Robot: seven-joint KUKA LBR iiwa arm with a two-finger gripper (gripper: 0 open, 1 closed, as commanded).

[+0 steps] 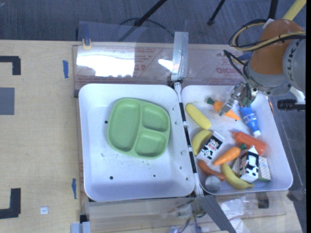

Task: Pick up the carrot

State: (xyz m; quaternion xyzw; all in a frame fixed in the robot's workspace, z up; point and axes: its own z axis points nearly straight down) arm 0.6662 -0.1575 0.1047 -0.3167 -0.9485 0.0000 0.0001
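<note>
Overhead, jaws [228, 106] of unclear state hang above a carrot [219, 106] in the right bin [282, 144].

In the upper right of the frame the arm [286, 57] shows a rounded orange band [274, 45] above a pale grey wrist housing with dark lettering on its side. Black and yellow cables [248, 35] loop around the orange part and trail down to the left. Below the wrist sits the tool [228, 106], a small metallic silver piece with slim grey fingers.
</note>
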